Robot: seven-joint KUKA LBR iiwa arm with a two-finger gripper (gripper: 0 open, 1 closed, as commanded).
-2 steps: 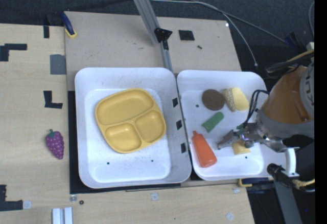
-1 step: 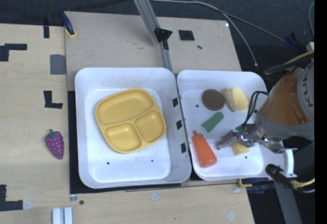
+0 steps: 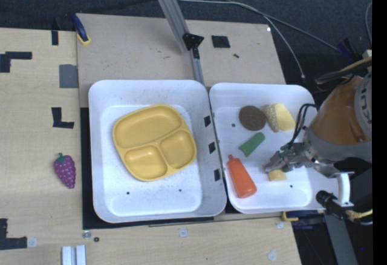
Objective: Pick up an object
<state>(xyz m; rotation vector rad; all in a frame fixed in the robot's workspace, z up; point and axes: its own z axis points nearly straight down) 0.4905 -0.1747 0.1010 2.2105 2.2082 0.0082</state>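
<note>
- The tabletop [image 3: 151, 52] carries two white bins: the left bin [image 3: 100, 137] in the middle of the frame, the right bin [image 3: 254, 91] toward the right.
- The left bin holds a yellow tray [image 3: 154, 141] with three compartments, lying at a slight angle.
- In the right bin lie a brown disc [image 3: 252, 117] and a pale yellow piece [image 3: 279, 117] at the top, touching each other; a green block [image 3: 251, 144] below them; and an orange bottle [image 3: 240, 176] at the lower left, tilted.
- A purple grape bunch [image 3: 65, 170] sits on the tabletop at the far left, well apart from both bins.
- The arm [image 3: 341, 121] reaches in from the right, and its pincer [image 3: 279, 164] is low in the right bin, over a small yellow bit [image 3: 277, 175] near the lower middle of that bin.
- How far the pincer is open cannot be told; its tip is a dark blur, and nothing is plainly between its fingers.
- Judgement: the step in hand is the descent or close onto the small yellow bit, with no lift yet.
- The next move calls for a firm close around that bit, then a straight rise, keeping clear of the bottle just to the left.
</note>
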